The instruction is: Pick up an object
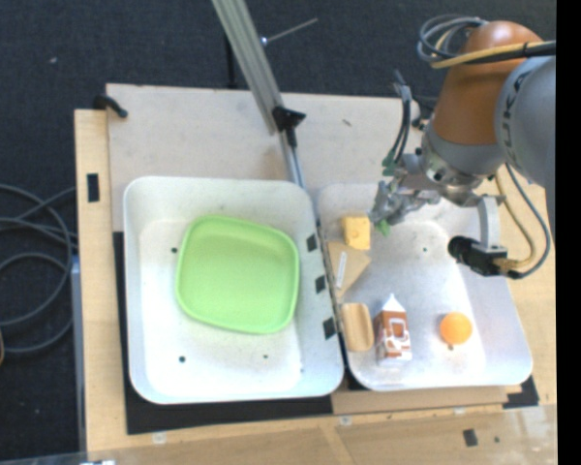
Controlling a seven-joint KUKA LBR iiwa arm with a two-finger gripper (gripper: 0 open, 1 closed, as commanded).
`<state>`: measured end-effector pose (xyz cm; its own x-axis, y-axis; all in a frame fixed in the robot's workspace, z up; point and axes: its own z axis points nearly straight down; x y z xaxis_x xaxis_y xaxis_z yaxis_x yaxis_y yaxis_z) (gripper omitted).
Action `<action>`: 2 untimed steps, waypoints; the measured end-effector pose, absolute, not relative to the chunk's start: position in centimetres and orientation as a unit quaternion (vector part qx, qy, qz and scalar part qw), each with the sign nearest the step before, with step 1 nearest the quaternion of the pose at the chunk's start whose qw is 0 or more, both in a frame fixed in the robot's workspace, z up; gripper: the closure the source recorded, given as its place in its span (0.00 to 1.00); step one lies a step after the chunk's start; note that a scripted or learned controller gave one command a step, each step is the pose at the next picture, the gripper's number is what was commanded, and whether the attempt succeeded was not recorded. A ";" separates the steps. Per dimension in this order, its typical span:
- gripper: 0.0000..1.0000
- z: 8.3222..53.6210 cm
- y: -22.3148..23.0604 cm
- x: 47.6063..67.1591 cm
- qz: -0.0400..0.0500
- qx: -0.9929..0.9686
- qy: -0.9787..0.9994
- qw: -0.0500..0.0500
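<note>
A grey arm (484,105) is seen reaching over the right bin (494,356) on the table (203,129), its pincer (392,206) hanging low by the bin's far rim; whether the pincer is wide or narrow cannot be told. A green plate (238,273) lies well to its left in the other bin (145,356); a milk carton (393,329), a bread-like block (356,326) and an orange ball (455,328) lie nearer the camera; a yellow cube (357,232), the likeliest target, sits just beside the pincer's tip. A miss may be expected: the cube could be nudged against the bin wall rather than caught.
</note>
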<state>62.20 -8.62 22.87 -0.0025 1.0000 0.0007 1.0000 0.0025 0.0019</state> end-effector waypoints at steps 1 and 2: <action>1.00 22.3 -3.1 61.5 0.000 0.706 0.709 0.000; 1.00 23.6 2.2 60.6 0.001 0.706 0.709 0.000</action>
